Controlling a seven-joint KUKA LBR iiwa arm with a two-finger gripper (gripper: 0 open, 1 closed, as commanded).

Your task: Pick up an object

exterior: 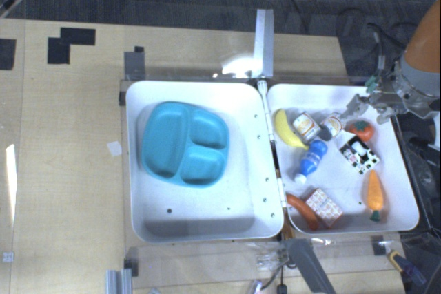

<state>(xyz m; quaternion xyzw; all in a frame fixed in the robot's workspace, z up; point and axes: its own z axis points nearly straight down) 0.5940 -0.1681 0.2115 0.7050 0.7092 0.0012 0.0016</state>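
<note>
- Tool (363, 101) hangs over the right bin (406, 211); its grip state can't be told.
- Tomato (362, 130) sits just beneath it, small jar (333, 125) alongside.

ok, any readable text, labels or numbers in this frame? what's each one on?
None readable.
Small labelled can: print on its label, too blurred to read.
Second small can: the same.
Black-and-white patterned block: pattern only, no legible characters.
Red-and-white checked box: pattern only.
</note>
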